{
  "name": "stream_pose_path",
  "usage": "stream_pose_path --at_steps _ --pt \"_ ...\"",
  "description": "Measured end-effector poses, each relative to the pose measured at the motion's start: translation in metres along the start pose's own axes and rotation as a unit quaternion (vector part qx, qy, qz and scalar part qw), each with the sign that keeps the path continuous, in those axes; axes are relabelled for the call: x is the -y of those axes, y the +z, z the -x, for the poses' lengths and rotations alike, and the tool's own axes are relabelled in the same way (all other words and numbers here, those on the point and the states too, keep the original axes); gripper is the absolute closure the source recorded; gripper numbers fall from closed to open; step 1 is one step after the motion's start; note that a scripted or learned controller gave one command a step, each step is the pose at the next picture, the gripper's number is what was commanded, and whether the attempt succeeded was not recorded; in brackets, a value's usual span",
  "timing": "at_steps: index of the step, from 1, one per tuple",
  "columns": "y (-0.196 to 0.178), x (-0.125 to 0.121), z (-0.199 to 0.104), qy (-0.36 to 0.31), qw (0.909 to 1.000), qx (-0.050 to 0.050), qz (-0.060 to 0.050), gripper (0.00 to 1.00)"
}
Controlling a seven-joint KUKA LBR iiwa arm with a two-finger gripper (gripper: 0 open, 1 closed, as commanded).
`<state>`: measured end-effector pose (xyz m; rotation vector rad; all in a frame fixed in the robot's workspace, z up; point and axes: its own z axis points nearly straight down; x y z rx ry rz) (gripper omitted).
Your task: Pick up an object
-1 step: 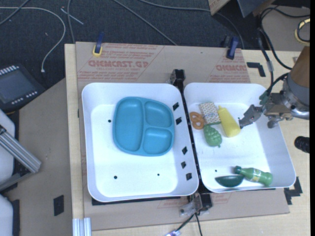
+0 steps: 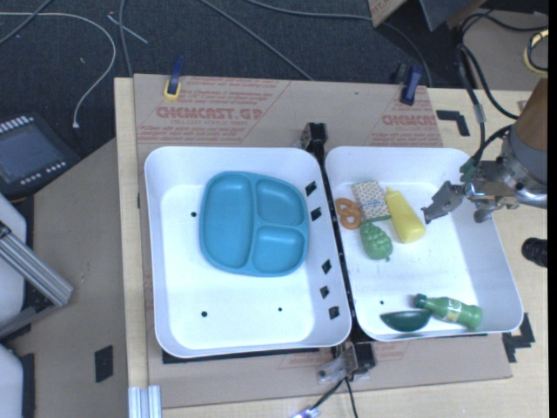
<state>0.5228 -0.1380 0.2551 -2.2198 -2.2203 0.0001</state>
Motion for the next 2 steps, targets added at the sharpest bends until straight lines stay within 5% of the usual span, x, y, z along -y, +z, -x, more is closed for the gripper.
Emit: stream_pose_path --at_steps 2 --pt "0.106 -0.002 0.008 0.001 1.0 -0.001 -0.002 0.0"
